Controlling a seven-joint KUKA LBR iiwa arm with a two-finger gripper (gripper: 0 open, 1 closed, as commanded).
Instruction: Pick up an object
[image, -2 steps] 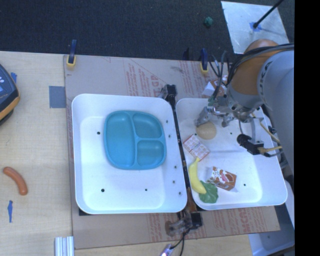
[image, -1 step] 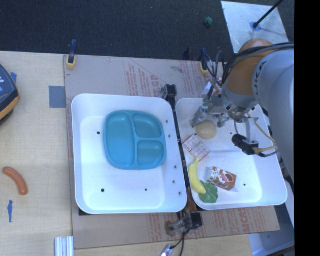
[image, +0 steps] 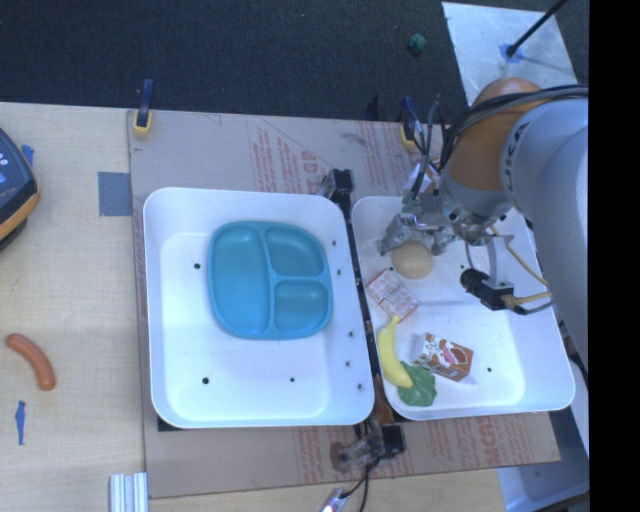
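Observation:
In the right bin (image: 540, 395), my gripper (image: 420, 240) hangs over the far left part, open, with its metal fingers (image: 388, 241) spread. A tan round object (image: 411, 263) lies just in front of it, right under the fingertips and not between them. Nearer the front are a small pink-and-white packet (image: 391, 291), a yellow banana (image: 392, 354) along the left wall, a green leafy piece (image: 419, 387) and a red-and-white packet (image: 443, 357).
The left bin (image: 180, 395) holds a blue divided plate (image: 270, 279). The grey arm with its orange band (image: 497, 130) covers the right bin's far right corner, with a black cable clip (image: 487, 290) hanging from it. A toy sausage (image: 32, 361) lies on the bench at the left.

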